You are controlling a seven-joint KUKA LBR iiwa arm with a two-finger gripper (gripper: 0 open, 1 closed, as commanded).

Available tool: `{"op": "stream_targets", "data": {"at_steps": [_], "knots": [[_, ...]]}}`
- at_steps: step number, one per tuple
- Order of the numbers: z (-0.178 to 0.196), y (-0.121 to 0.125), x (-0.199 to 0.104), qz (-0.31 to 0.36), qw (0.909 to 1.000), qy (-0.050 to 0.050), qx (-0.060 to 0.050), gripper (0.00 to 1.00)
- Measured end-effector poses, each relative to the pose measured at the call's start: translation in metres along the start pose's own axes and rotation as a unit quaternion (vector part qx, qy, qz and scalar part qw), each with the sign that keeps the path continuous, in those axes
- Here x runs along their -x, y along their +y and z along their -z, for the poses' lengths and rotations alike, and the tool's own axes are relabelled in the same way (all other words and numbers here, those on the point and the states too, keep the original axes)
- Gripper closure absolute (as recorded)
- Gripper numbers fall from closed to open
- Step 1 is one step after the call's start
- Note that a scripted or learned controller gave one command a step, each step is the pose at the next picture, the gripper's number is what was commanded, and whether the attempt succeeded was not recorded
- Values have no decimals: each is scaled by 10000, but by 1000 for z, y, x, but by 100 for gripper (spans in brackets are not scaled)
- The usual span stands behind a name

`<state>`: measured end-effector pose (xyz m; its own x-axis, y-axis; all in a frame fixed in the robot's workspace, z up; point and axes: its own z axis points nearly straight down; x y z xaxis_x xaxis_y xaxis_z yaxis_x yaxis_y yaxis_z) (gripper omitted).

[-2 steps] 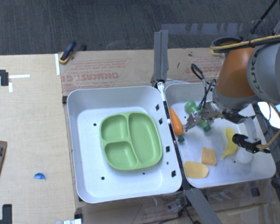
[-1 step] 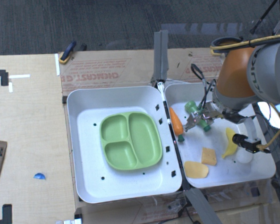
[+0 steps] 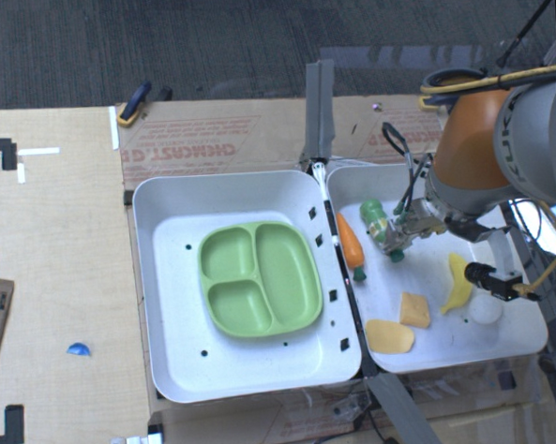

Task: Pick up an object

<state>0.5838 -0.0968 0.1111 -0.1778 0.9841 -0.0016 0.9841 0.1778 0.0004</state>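
The arm had reached down into the right bin [image 3: 511,343], and its end effector [image 3: 398,237] sat low over the green bottle [image 3: 375,218] near that bin's far left corner, close enough that the two ran together from where I stood. I could not tell whether it was spread apart or closed, or whether the bottle was actually between them, so I would judge the pick as at the grasping stage at most, with the lift not yet made. Everything else in that bin lay loose on the floor: a carrot [image 3: 352,243] along the left wall, a banana [image 3: 458,283] towards the right, and two yellowish pieces near the front, a cheese wedge [image 3: 414,309] and a flatter slice [image 3: 390,336]. The left bin [image 3: 166,233] carried a green divided plate [image 3: 261,278]. The arm's bulk and its cables covered the far right part of the right bin, and a small dark part beside the banana was hard to identify.
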Motion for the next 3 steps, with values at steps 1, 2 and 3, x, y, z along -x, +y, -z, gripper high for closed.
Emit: {"op": "stream_targets", "data": {"at_steps": [1,2,3], "knots": [[80,36,-32,-838,9965,3,-12,100],[147,31,34,276,9996,-5,0,100],[76,42,34,-536,9986,6,-14,100]]}}
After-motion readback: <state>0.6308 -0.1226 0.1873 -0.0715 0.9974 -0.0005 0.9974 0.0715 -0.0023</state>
